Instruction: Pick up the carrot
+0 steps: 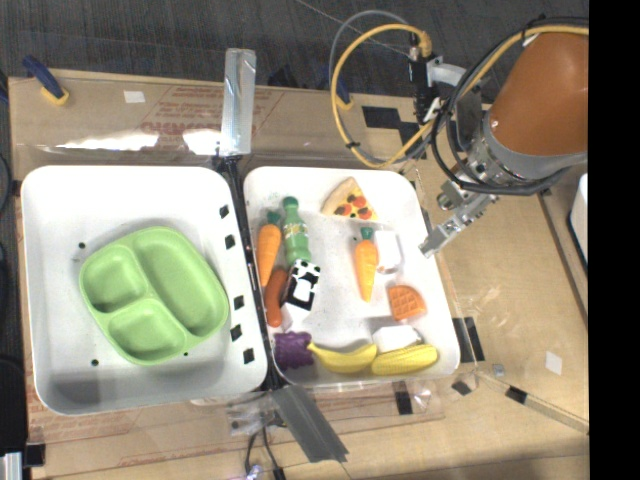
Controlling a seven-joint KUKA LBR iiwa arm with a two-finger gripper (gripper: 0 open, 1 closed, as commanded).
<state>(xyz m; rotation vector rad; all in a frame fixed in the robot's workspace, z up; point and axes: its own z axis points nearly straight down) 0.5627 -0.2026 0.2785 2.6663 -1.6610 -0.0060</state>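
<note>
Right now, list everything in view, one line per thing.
bins: two, white, side by side on the bench
tray: one, green, three compartments, in the left bin
carrots: two, orange; one mid right bin, one by its left wall
bottle: one, green, right bin, beside the left carrot
pizza slice: one, yellow with red, right bin top
waffle: one, orange, right bin right side
banana: one, yellow, right bin bottom
corn: one, yellow, right of the banana
grapes: one, purple, right bin bottom left
arm: one, grey and orange, right of the bins
end effector: one, grey, over the right bin's right rim
</note>
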